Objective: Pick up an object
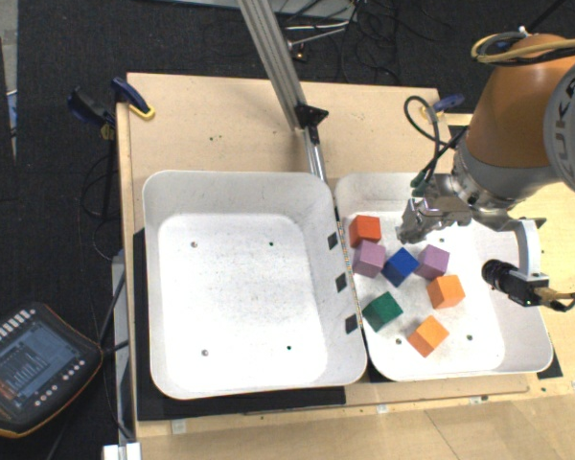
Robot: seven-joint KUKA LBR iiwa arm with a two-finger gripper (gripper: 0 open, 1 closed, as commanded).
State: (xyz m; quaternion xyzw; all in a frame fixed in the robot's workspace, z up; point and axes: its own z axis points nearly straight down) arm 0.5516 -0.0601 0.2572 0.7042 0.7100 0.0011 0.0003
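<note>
Gripper [414, 226] hangs low over right bin [527, 353], grip state unclear from here, nothing seen held | left bin [172, 199] alongside | cubes below gripper: orange-red [366, 228], two purple [369, 258] [433, 261], blue [400, 266], green [382, 310], two orange [447, 291] [427, 334]

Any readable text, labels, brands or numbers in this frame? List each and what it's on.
"KU": partial lettering on the grey arm housing at the right edge, cut off by the frame.
Teach pendant screen, bottom left: lines of content there, too small and blurred to read.
Coloured blocks, such as the blue block, and the white bins: no markings legible.
</note>
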